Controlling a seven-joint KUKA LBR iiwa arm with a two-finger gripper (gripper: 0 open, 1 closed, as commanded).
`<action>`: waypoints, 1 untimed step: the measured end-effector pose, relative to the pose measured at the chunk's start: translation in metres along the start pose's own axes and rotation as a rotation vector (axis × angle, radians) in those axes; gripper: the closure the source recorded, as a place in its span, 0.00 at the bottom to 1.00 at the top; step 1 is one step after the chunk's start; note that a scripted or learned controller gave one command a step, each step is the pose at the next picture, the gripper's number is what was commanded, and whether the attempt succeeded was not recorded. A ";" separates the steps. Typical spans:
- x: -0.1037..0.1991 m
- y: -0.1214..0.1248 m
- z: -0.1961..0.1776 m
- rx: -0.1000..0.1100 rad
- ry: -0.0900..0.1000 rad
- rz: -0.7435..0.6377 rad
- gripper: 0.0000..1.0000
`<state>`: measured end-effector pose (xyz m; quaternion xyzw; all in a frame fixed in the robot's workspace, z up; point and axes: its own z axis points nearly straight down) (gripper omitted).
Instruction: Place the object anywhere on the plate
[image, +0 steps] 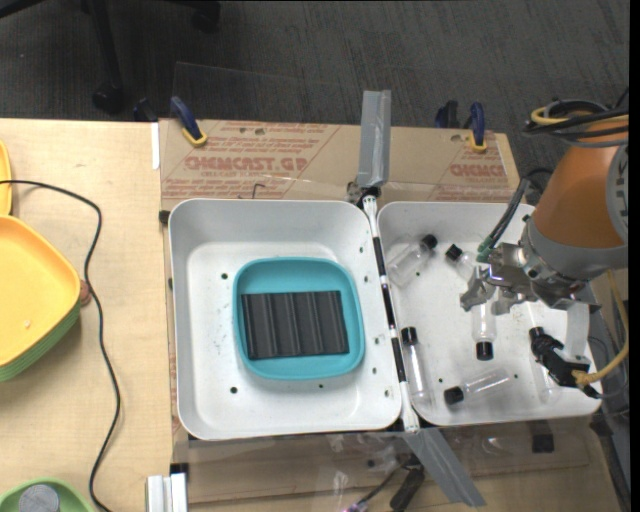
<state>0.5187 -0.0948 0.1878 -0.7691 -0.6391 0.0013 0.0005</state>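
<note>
The hand (488, 302) hangs over a clear vial (485, 330) in the right bin (440, 222) — whether it grips, I cannot tell.

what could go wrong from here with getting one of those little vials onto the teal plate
1. The vials in the right bin are small, clear and lie scattered on their sides, so a grab could easily slip or miss.
2. The gripper hangs over several vials close together and might nudge neighbours away.
3. The plate sits in the left bin, so the carry must cross the raised rims between the bins.
</note>
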 end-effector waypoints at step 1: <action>0.000 0.000 0.000 0.000 0.000 0.000 0.00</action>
